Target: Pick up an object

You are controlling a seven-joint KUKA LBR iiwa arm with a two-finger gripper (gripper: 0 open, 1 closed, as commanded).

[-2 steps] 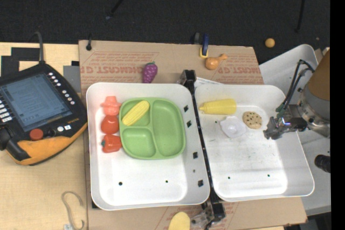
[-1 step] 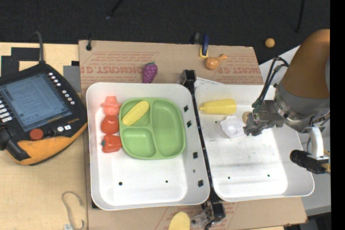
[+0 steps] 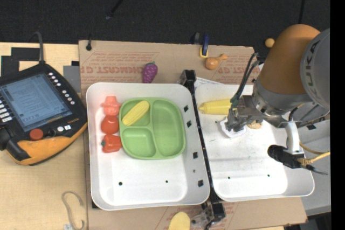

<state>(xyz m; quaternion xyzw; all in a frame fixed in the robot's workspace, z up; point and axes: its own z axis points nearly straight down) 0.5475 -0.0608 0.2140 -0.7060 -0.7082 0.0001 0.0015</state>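
My gripper (image 3: 235, 124) is low in the right bin (image 3: 259, 180), near its upper middle, with the grey arm and orange band rising to the right. It is right over a small white object (image 3: 232, 132), which it partly hides. Just to its left lies a yellow toy (image 3: 214, 107). A small tan piece (image 3: 254, 125) peeks out on its right. In the left bin (image 3: 140, 186) a green divided plate (image 3: 161, 137) carries a yellow corn cob (image 3: 134, 112). Red and pink toys (image 3: 110, 124) line up along the plate's left.
A purple grape toy (image 3: 150, 71) and an orange gourd-like toy (image 3: 214, 62) lie on the cardboard behind the bins. A yellow toy (image 3: 179, 220) sits at the front edge. A teach pendant (image 3: 38, 110) rests left of the bins. A black cable part (image 3: 283, 155) overhangs the right bin.
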